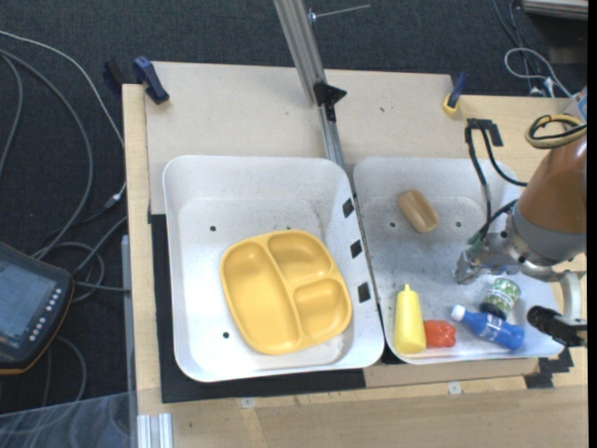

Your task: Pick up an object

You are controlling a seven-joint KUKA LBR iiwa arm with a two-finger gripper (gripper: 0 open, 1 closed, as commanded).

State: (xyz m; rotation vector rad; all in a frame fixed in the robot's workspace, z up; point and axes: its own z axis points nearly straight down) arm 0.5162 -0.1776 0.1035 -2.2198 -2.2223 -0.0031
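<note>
- Bench [242, 101]: tan top, dark floor around it, cables at left and top right. 2 blue clamps on the back edge.
- 2 white bins side by side: left bin [187, 185], right bin [373, 185].
- Left bin: 1 yellow divided plate [284, 290], three compartments, lying flat near the front.
- Right bin, 5 things:
  - 1 tan block [418, 210], toward the back, well apart from the others.
  - 1 yellow bottle [408, 319], at the front left.
  - 1 red piece [439, 333], touching the yellow bottle's right side.
  - 1 blue bottle [491, 328], white cap, lying on its side near the front.
  - 1 green-and-white can [503, 294], just behind the blue bottle.
- 1 arm in from the right; gripper [476, 264] low over the right bin, just left of the can.
- Jaws: cannot tell, released or clenched; nothing visible between them.
</note>
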